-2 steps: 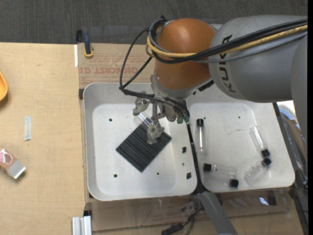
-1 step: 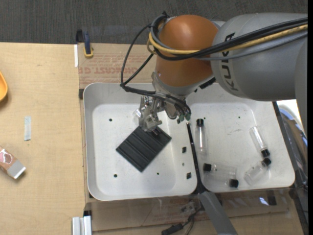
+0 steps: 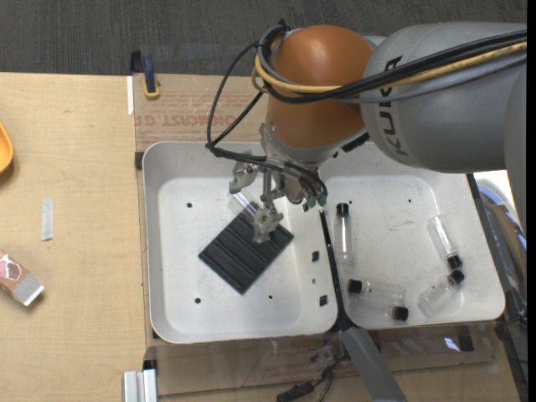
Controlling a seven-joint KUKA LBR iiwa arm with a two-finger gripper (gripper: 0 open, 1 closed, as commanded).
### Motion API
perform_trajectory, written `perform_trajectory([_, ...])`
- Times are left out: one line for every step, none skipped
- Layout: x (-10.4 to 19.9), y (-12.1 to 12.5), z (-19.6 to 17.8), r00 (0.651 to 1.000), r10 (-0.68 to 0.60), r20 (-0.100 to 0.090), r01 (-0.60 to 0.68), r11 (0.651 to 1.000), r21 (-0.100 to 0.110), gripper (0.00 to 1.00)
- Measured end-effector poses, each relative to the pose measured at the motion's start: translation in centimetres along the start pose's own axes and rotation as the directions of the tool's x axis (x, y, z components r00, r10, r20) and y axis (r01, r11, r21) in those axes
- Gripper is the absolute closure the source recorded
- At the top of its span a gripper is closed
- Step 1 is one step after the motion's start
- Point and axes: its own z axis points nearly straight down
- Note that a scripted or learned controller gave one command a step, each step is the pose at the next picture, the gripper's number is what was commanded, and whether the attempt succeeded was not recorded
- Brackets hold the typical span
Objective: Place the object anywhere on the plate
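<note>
A black ribbed rectangular plate [image 3: 243,256] lies tilted in the middle of the left bin [image 3: 167,308]. My gripper [image 3: 266,223] hangs from the orange wrist band, and its tip comes down over the plate's upper right corner. A pale, clear piece [image 3: 242,201] shows just left of the gripper, above the plate's top edge; whether it is held is unclear. Several clear tubes with black caps lie in the right bin [image 3: 469,308], one of them [image 3: 342,229] close to the divider.
Two more clear tubes [image 3: 440,238] [image 3: 435,293] and loose black caps [image 3: 355,287] lie in the right bin. On the bench at left are a small grey strip [image 3: 47,220], a red and white item [image 3: 18,279] and an orange edge [image 3: 4,149].
</note>
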Motion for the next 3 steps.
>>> perform_trajectory([-0.1, -0.1, -1.0, 1.0, 0.005, 0.004, -0.005, 1.0, -0.002, 1.0])
perform_trajectory([0.5, 5.9, 0.0, 0.815, -0.579, -0.005, 0.579, 0.815, -0.001, 1.0])
perform_trajectory([0.5, 5.8, 0.0, 0.816, -0.579, -0.005, 0.579, 0.816, -0.001, 0.0])
